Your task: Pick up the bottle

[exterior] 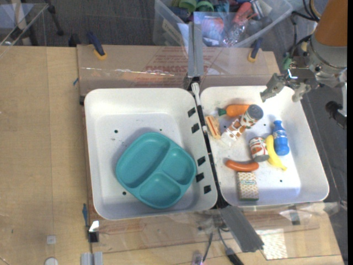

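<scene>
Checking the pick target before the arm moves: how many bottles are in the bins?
1. The blue bottle lies in the right bin, near its right side, beside the banana.

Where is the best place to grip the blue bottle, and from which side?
Probably the blue bottle at mid-body, from above, fingers across its narrow width. It lies flat, cap toward the far wall, with the banana touching its left side, so clearance there is tight.

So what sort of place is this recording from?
Probably a robotics lab bench set up for pick trials: two white bins sit on a wooden bench, the right one holding toy food and a blue bottle, with a clear tub of spare props behind.
</scene>
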`<move>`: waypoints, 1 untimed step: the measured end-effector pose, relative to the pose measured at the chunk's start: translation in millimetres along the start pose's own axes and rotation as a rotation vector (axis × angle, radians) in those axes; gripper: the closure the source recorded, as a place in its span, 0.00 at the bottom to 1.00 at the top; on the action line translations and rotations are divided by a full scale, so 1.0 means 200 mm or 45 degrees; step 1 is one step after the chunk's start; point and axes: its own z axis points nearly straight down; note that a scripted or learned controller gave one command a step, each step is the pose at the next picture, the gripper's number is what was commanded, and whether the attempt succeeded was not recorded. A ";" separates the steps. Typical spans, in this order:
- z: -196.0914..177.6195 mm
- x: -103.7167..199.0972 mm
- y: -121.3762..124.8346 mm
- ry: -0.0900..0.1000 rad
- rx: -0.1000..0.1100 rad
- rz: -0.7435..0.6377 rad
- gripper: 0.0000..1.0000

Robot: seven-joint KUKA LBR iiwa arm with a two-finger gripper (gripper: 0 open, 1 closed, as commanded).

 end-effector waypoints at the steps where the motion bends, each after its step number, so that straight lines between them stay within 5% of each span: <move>1: 0.34 -0.38 -0.06 -0.001 0.000 -0.027 0.00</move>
